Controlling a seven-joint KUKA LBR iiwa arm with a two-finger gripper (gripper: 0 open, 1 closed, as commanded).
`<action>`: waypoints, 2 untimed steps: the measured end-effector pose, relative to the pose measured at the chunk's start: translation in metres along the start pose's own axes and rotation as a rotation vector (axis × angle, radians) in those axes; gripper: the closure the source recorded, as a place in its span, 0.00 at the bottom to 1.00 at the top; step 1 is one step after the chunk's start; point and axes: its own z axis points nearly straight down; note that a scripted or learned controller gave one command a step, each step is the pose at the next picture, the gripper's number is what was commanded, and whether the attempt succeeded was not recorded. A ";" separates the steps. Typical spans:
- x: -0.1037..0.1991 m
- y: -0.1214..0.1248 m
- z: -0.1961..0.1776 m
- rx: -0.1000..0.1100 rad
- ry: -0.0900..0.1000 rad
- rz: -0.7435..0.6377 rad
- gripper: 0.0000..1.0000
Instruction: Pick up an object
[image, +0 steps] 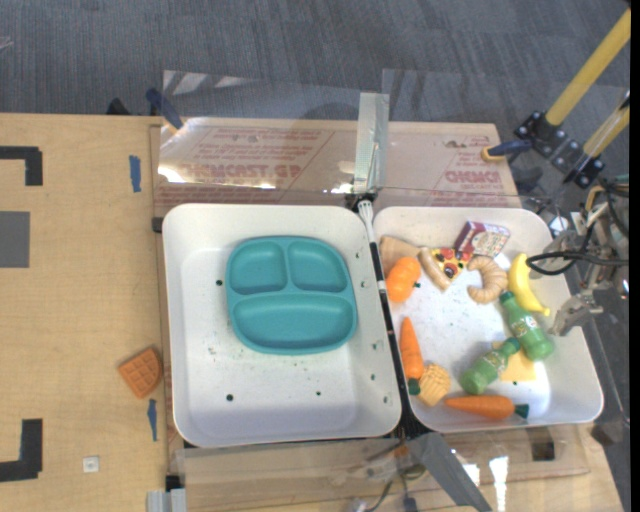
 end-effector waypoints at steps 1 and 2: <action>-0.047 -0.016 0.121 0.009 -0.022 0.018 0.00; -0.052 -0.014 0.140 0.004 -0.011 -0.151 0.00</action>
